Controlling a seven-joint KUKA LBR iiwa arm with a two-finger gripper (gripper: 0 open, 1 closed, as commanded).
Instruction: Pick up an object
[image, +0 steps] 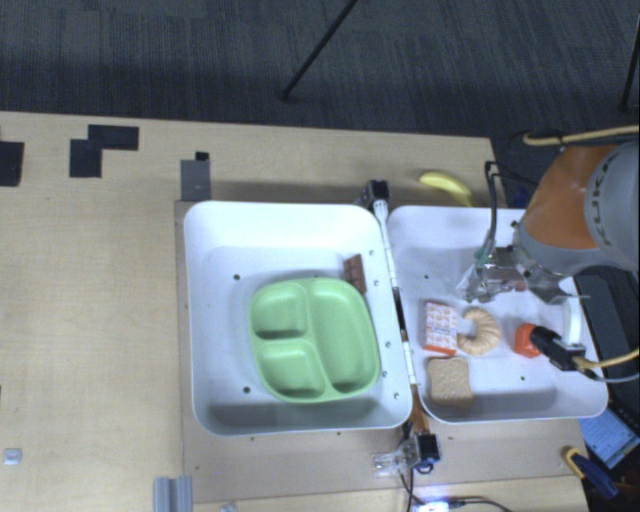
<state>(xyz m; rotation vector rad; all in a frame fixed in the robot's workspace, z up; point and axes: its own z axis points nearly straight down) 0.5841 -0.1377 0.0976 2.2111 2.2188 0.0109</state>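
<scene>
Even overhead light, slightly soft focus

1 fixed overhead camera, slanted down — both bins (290, 225), bench (90, 330)

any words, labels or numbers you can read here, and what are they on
None can be read.
The small packet in the right bin has orange and red print, too small and blurred to make out.
The green divided tray, the croissant, the bread slice and the banana carry no visible text.
</scene>
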